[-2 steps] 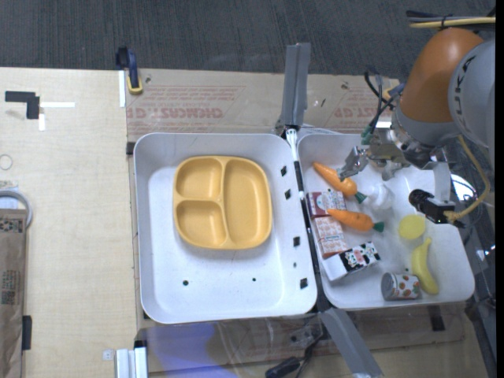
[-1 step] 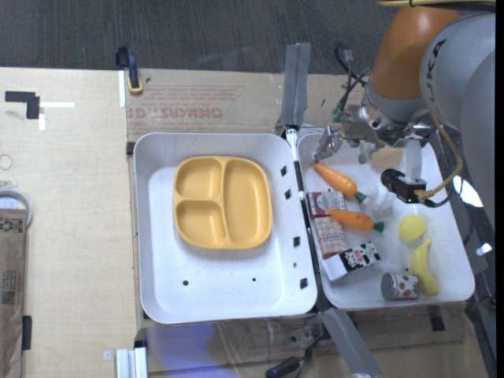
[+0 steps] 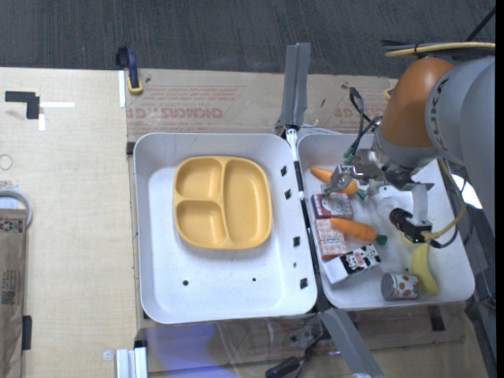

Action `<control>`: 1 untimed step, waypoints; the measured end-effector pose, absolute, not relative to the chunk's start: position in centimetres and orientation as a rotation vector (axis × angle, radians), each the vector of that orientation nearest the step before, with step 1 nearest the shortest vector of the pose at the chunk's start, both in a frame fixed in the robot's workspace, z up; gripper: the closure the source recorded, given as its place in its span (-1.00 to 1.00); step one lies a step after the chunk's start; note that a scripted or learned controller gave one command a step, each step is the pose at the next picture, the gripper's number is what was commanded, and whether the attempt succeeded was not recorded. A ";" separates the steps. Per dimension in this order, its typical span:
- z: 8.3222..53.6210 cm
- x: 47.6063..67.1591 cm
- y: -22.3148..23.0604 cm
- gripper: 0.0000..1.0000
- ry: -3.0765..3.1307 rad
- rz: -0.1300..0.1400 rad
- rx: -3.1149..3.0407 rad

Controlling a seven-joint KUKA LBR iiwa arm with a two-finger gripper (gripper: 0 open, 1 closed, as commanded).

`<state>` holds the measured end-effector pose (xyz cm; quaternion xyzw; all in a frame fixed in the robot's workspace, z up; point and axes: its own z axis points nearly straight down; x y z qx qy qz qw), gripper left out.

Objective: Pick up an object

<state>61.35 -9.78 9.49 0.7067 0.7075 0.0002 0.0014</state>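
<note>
From above, my gripper hangs low in the right bin, at its ten o'clock corner, right over a carrot; I cannot tell how my jaws stand. A second carrot lies at five o'clock from it, across two small cartons. The left bin holds a yellow divided plate.

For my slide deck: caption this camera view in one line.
KUKA arm's gripper hovers over carrots, cartons and a banana in the right bin; yellow divided plate beside.
</note>
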 end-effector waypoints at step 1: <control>9.4 63.7 -9.8 -1.00 2.234 -0.006 2.215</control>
